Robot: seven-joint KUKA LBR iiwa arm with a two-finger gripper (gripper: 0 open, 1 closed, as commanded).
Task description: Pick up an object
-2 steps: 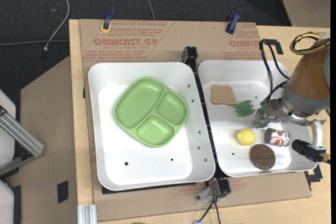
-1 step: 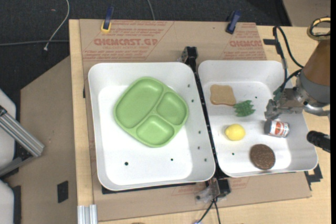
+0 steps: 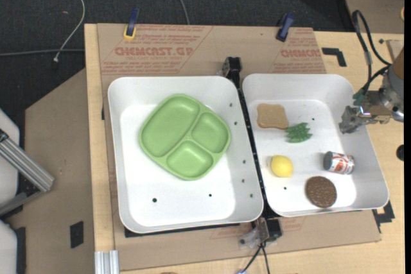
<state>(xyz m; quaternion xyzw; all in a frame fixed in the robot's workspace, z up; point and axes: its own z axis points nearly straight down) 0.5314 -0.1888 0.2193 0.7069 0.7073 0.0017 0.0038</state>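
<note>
The right bin (image 3: 302,88) holds a tan slice of bread (image 3: 272,116), a small green leafy piece (image 3: 298,133), a yellow lemon (image 3: 281,166), a red and white can on its side (image 3: 338,163) and a brown round cookie (image 3: 320,192). My gripper (image 3: 352,120) hangs over the bin's right rim, right of the green piece and above the can. Nothing shows between its fingers.
The left bin (image 3: 128,106) bears a green three-part plate (image 3: 185,136). Two clamps (image 3: 131,22) (image 3: 285,27) hold the cardboard at the back. Cables run along the bench on the right (image 3: 366,48).
</note>
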